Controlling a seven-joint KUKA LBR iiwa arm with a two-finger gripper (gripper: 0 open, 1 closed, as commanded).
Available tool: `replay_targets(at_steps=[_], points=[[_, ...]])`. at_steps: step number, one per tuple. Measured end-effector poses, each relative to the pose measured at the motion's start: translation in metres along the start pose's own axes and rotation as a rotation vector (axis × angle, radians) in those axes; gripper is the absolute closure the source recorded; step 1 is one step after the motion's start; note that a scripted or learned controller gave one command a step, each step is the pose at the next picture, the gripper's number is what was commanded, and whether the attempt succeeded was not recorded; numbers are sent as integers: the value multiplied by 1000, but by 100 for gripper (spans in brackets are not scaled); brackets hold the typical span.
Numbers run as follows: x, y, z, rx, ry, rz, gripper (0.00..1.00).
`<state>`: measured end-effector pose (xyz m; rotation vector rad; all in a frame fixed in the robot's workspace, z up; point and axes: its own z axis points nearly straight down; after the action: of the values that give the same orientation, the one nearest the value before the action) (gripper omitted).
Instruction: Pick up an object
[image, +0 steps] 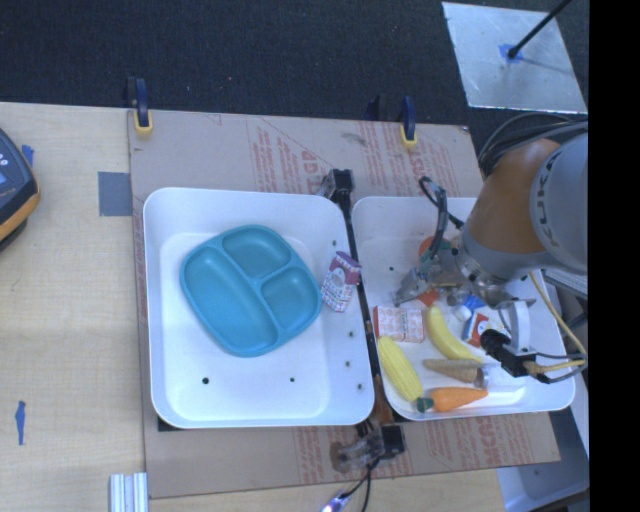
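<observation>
Whether the jaws stood open or shut could not be told, since the gripper (425, 282) hung low over the right bin (385, 225) with the grey arm (535, 215) and its orange band covering much of it; nothing could be made out in its hold. By judgement the step in hand was the reach down toward a pick, with no grasp confirmed.

Largest on the bench, the left bin (160, 330) held a blue divided plate (250, 288), and a small purple-and-white carton (340, 280) leaned by its right wall. In the right bin the toy food lay crowded together: a yellow banana (448, 335), a corn cob (400, 370), an orange carrot (455, 399), and a pink-and-white packet (400, 322) just below the gripper.

The next move would probably call for settling on one piece, likely the packet or banana nearest the gripper, and closing squarely on it without nudging its neighbours.
</observation>
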<state>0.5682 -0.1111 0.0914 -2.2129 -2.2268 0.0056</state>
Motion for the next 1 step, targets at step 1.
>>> replay_targets(at_steps=[1], points=[[-2,0,-11,0,-2,-2,100]])
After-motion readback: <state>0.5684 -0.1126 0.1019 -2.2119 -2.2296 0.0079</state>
